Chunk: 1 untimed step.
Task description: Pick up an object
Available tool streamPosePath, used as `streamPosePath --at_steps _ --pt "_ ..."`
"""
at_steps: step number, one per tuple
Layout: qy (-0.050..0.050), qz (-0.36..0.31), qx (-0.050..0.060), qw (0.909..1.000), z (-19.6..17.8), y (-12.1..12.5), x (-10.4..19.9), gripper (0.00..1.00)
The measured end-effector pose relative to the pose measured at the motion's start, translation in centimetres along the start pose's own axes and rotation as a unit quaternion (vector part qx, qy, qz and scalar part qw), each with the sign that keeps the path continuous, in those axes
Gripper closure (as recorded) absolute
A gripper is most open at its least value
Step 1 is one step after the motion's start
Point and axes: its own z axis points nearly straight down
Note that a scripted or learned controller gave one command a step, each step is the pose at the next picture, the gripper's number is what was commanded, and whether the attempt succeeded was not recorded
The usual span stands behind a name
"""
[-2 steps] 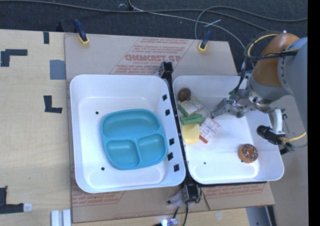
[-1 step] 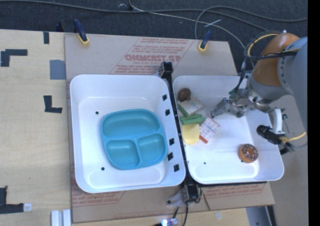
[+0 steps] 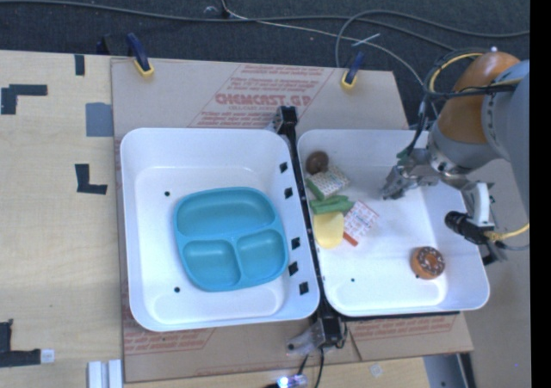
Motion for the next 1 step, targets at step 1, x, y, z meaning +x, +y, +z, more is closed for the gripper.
streamPosePath --at_steps 1 --pt "0.003 0.001 0.002 1.0000 -4.16 -0.27 0.16 1.00"
